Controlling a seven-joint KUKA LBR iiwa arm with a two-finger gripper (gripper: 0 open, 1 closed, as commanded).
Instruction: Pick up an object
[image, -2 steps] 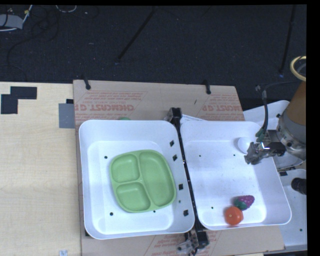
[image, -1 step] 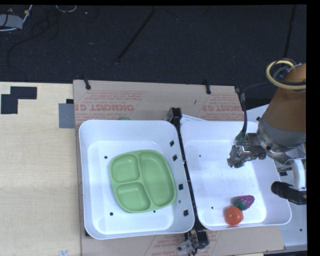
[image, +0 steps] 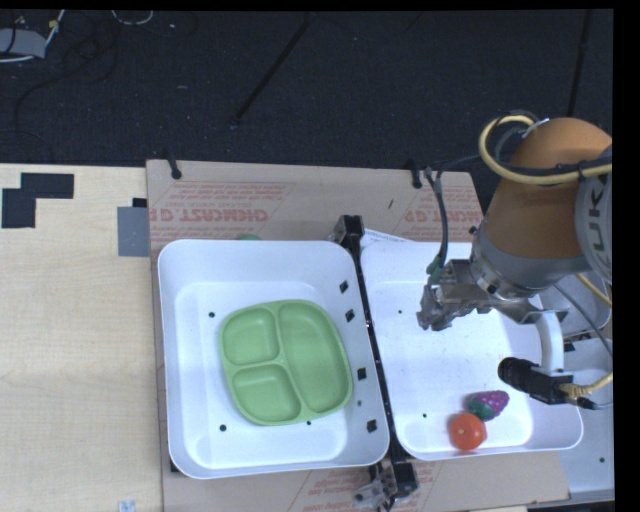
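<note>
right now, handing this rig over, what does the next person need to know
Gripper: hangs over the upper left part of the right bin, nothing visible between its fingers; whether they are open or shut cannot be told.
Things: orange-red ball and purple object lie close together near the right bin's lower right corner. A green divided plate sits in the left bin.
Done: nothing picked yet.
Left: move to an object, grasp and lift it.

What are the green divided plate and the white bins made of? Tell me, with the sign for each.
Green divided plate: likely moulded plastic, matte, judging by its even colour and soft rounded compartment ridges. White bins: probably thin plastic, smooth with a slight sheen, rims rounded.
</note>
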